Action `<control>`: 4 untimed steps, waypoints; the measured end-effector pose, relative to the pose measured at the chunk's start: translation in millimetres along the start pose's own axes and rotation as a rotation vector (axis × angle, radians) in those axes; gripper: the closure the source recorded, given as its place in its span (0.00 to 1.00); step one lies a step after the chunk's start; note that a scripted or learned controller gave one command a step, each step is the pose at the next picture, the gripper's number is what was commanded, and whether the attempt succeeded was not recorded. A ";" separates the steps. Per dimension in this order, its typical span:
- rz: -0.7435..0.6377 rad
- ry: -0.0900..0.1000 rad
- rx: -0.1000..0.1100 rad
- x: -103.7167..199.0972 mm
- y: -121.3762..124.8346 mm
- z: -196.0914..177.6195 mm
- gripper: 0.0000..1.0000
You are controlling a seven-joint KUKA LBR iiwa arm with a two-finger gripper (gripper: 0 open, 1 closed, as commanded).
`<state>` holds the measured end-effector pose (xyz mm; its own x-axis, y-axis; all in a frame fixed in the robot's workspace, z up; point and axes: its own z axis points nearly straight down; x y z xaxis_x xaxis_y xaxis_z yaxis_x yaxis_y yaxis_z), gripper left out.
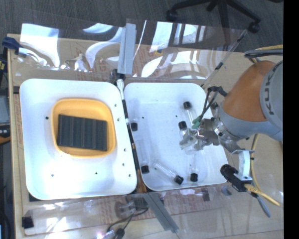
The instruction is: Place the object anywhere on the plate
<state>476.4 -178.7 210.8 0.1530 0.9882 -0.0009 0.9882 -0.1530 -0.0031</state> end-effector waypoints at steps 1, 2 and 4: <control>-0.105 0.001 0.002 42.3 -6.9 120.4 1.00; -0.098 0.003 0.000 132.0 27.7 19.0 1.00; -0.211 0.001 0.001 202.5 39.0 19.5 0.00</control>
